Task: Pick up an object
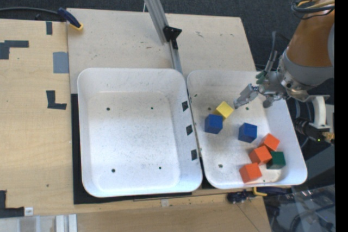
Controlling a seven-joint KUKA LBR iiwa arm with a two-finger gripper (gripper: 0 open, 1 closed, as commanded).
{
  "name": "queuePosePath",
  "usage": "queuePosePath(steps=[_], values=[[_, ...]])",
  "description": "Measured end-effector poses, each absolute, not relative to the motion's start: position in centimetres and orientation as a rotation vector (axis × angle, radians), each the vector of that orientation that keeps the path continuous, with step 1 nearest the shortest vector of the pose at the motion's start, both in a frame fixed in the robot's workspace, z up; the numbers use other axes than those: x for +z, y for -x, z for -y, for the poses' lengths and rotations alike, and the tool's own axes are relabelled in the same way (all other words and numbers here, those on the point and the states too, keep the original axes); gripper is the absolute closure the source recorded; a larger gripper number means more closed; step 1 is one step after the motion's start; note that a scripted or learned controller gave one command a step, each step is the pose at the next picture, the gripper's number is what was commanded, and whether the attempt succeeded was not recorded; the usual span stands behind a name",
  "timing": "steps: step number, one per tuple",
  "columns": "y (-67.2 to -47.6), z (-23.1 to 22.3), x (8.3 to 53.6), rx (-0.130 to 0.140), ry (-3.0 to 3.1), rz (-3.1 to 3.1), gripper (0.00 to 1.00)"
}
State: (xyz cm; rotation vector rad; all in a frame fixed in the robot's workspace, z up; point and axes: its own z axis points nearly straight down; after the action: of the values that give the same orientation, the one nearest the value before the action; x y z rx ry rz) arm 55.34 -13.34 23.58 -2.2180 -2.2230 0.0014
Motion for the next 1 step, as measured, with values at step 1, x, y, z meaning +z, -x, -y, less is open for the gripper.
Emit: queuePosePath(steps=[1], values=[[-55.33,13.37,23.58,0.001,2.218,2.223,0.0]])
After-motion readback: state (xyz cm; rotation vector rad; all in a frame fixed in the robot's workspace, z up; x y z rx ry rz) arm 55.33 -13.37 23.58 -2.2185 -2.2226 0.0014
